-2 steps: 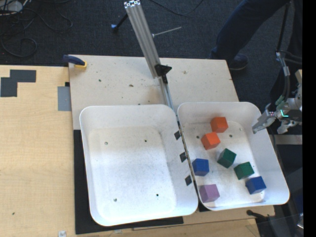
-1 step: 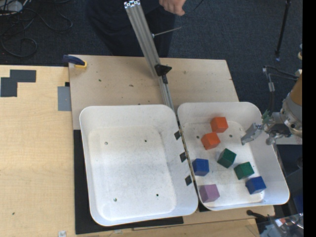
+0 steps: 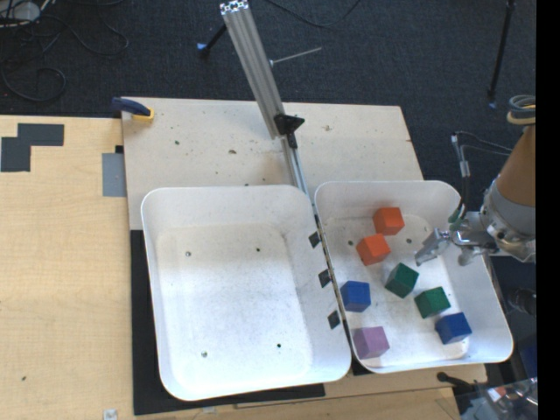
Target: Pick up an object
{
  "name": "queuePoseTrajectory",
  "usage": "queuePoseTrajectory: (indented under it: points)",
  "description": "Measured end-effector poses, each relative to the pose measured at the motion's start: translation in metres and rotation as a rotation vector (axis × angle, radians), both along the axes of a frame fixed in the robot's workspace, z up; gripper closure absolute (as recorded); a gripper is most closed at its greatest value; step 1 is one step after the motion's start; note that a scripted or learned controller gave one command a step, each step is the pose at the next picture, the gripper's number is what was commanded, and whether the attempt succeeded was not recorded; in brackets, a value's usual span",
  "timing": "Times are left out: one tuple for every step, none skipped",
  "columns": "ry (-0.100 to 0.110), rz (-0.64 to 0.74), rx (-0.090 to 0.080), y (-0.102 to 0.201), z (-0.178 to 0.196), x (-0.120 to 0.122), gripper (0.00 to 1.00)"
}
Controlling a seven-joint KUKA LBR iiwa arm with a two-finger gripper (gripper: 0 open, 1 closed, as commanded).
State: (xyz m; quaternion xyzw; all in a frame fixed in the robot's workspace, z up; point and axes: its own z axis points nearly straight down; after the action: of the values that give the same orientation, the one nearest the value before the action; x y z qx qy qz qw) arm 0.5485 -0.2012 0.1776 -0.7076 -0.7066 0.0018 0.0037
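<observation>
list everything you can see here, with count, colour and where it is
orange blocks: 2, orange, upper part of the right bin, one above the other
green blocks: 2, dark green, middle of the right bin, and
blue blocks: 2, blue, one by the right bin's left wall, one near its lower right corner
purple block: 1, pale purple, lower left of the right bin
right bin: 1, white, right side of the bench
left bin: 1, white, beside it on the left
metal bar: 1, silver, slanting up from between the bins
clamp: 1, blue and yellow, far left corner of the board
arm: 1, grey and orange, right edge
gripper: 1, metal, over the right bin's right side
</observation>
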Motion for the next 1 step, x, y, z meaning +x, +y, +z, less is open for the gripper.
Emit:
queuePoseTrajectory:
  points:
    - [-0.008, -0.003, 0.001, 0.0023, -0.0569, 0.0082, 0.0]
